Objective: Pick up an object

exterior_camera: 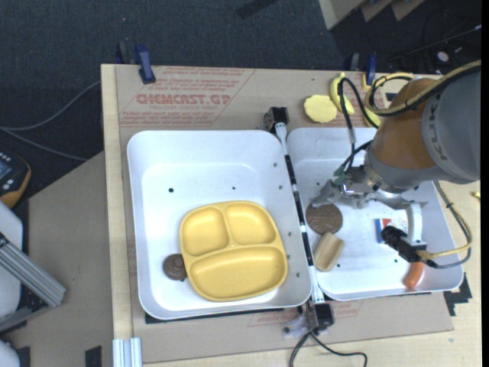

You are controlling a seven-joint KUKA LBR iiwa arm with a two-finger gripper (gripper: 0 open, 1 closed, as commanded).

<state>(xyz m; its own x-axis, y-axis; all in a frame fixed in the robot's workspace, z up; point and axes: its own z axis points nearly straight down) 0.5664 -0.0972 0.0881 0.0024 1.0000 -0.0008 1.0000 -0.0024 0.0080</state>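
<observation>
My gripper (341,192) hangs over the right bin (367,280), just above and to the right of a flat brown disc (325,219) that lies against the bin's left wall. A tan block (327,251) lies right below the disc. An orange piece (413,276) rests near the bin's front right corner, and a small blue and red item (382,228) shows beside the arm's wrist. The grey arm with its orange band (401,140) covers the bin's back right part.
The left bin (153,167) holds a yellow divided plate (231,249) with a small brown round piece (174,267) at its left edge. A yellow lump (321,108) lies on the bench behind the right bin. Cables (359,98) loop by the arm.
</observation>
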